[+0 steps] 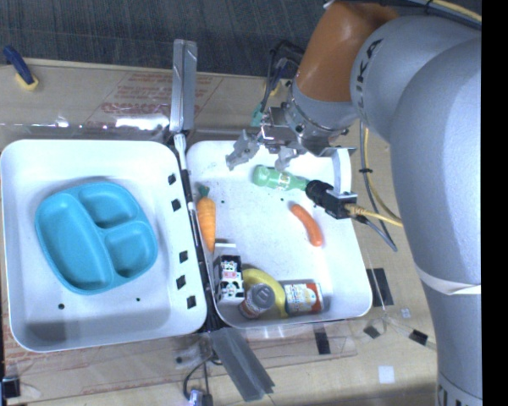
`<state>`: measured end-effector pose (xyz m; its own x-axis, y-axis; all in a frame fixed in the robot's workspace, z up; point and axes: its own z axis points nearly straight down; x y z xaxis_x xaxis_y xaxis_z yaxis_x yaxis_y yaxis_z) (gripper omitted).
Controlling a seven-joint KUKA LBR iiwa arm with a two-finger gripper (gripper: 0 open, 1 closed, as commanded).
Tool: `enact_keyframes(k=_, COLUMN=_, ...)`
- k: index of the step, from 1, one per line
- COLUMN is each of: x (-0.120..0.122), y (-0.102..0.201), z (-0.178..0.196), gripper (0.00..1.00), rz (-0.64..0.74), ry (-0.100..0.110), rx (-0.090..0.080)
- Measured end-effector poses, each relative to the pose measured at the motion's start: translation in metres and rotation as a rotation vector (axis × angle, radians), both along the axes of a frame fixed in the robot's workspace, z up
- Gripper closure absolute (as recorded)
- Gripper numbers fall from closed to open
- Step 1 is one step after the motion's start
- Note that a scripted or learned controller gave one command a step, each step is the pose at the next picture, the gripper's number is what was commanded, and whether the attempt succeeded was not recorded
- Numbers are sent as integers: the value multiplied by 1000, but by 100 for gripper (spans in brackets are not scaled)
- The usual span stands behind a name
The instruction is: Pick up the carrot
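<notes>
The carrot [207, 222] is orange with a green top and lies along the left wall of the right bin [347, 299], pointing toward the front. My gripper [262, 149] hangs over the back of that bin, up and to the right of the carrot and well apart from it. Its two grey fingers [240, 151] are spread with nothing between them.
A green bottle [278, 178] lies just under the gripper. An orange-red sausage [307, 224] lies mid-right. A small carton [229, 279], a banana [267, 284] and a can [301, 298] crowd the front. The left bin [25, 328] holds a blue divided tray [97, 235].
</notes>
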<state>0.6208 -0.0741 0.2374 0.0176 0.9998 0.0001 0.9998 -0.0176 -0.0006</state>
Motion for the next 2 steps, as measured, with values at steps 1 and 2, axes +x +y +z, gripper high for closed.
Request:
enact_keyframes(k=1, x=35, y=79, z=-46, gripper=0, rz=68, ry=2, rx=0)
enact_keyframes(k=2, x=-77, y=31, z=-46, gripper=0, rz=146, ry=3, rx=0)
